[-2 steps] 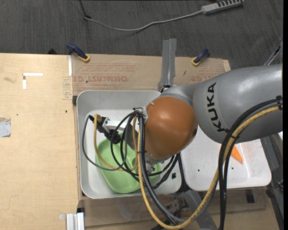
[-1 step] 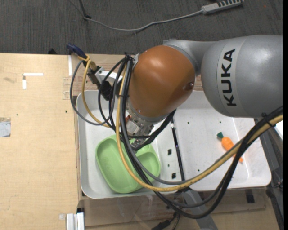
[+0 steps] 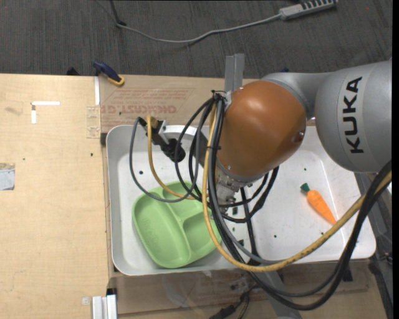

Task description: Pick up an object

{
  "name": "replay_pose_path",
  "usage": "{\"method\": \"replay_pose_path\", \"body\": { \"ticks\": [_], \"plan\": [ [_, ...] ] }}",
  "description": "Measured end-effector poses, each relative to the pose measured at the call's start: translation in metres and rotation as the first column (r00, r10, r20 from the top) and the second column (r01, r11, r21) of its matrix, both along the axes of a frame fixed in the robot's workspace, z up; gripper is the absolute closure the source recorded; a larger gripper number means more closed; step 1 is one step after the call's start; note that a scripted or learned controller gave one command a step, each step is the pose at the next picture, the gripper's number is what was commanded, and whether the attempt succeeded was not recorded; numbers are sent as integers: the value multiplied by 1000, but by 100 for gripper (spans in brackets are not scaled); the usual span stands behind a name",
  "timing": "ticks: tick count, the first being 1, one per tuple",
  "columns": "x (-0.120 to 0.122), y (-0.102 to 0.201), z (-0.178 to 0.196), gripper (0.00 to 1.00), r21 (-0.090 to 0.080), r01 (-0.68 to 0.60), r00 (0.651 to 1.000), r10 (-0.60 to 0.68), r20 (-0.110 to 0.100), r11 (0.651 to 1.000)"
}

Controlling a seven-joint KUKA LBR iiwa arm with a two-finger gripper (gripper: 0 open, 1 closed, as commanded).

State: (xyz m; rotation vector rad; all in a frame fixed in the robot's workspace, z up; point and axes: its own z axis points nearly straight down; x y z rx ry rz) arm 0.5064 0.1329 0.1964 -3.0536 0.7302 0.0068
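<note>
Tray (image 3: 165,233): left bin (image 3: 118,205), beneath the wrist.
Carrot (image 3: 320,204): right bin, free.
Tool: hidden behind orange band; state cannot tell.
Advice: descend vertically, grip the tray rim squarely.

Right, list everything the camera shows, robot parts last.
divided plate: one, light green, in the left bin, partly under the cables
toy carrot: one, orange with a green top, in the right bin
bins: two, white, side by side on the bench
clamp: one, blue and yellow, at the bench's far edge
cardboard sheet: one, brown with red print, behind the bins
power strip: one, grey, on the floor at top
arm: one, grey with an orange band, draped in black and yellow cables, over the bins
</note>
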Motion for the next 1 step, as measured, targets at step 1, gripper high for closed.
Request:
{"method": "replay_pose_path", "body": {
  "ticks": [1],
  "plan": [
    [-11, 47, 104, 100, 1, 175, 985, -175, 2, 985]
  ]
}}
